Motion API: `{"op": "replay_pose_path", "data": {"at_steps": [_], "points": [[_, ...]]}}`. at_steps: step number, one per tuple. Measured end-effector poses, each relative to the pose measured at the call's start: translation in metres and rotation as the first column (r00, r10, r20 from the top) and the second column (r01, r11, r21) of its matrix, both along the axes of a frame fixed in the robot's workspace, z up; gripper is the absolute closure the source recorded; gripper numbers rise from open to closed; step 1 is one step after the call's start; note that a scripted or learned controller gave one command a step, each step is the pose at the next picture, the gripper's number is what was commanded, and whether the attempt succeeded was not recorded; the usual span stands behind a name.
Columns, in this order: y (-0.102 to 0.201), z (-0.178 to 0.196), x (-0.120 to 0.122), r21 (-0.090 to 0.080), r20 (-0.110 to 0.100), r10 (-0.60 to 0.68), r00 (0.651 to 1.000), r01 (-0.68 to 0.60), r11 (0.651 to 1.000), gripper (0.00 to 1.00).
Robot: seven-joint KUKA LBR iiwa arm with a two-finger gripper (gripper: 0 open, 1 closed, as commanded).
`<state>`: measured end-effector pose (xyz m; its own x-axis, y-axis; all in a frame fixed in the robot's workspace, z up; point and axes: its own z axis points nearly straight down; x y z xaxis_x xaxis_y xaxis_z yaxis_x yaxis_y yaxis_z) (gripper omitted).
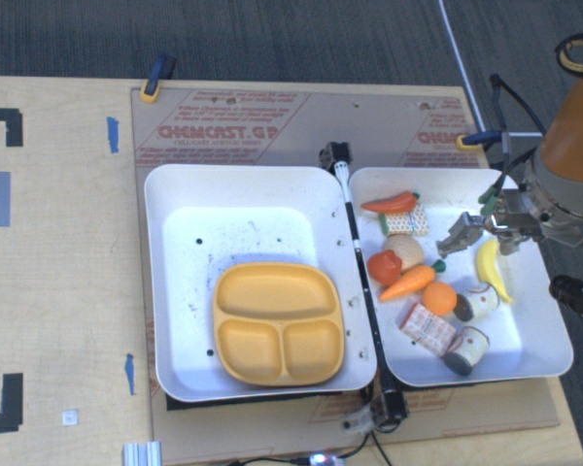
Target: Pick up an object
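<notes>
My gripper (482, 238) hangs over the right side of the right bin (544, 362), open, with nothing between its fingers. A yellow banana (492, 271) lies just below it. To its left in that bin lie a red chili pepper (389, 203), a checkered cracker (406, 223), a beige bun (405, 249), a red tomato (383, 267), a carrot (408, 282) and an orange (440, 299). Near the front of the bin are a red-and-white packet (427, 329) and a small grey-and-white can (466, 349).
The left bin (175, 212) holds a yellow divided plate (278, 322) at its front. A black divider (355, 250) runs between the bins. Both bins rest on a cardboard sheet (233, 124) on the wooden bench. The arm's orange band (570, 134) is at the right edge.
</notes>
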<state>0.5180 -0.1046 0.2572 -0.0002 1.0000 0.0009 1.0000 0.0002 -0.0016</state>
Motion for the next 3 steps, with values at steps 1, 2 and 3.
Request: {"op": "replay_pose_path", "data": {"at_steps": [1,2,3], "points": [[-0.024,-0.136,0.070,0.000,0.000,0.000,1.000,0.000,1.000,0.00],[0.012,-0.172,0.091,0.000,0.002,0.001,1.000,-0.001,1.000,0.00],[0.011,-0.171,0.075,0.000,0.002,0.000,1.000,0.000,1.000,0.00]]}}
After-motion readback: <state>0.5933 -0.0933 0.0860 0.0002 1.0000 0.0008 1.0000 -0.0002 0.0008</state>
